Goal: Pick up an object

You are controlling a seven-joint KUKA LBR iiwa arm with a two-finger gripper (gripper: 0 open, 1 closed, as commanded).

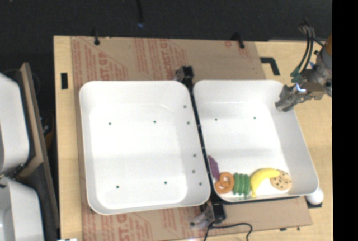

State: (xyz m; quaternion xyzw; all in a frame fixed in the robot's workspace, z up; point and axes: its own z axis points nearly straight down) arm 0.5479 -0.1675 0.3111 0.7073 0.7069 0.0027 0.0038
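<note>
Yellow banana (264,176) lay in the right bin (246,100), near its 6 o'clock wall, w/ the other small items. Tool (286,99) sat at the bin's 2 o'clock corner, just over the rim, so the banana was well apart from it, roughly toward 7 o'clock from the tool. Banana's long axis ran approx 9-to-3, curved, hump toward 12, its 3 o'clock end touching a tan round cookie (281,180). Just at its 9 o'clock side was a green ridged piece (241,183), then an orange ring-shaped item (225,183), and a small purple thing (213,165) beside the divider btw the bins. All items crowded along that same wall, row running 9-to-3.

Tool's state: couldn't tell, too blurred and small at that corner. Nothing visibly gripped.

Left bin (134,94) sat beside the right one, touching along the middle, both on a brown cardboard sheet (128,58) on the counter (64,139).
</note>
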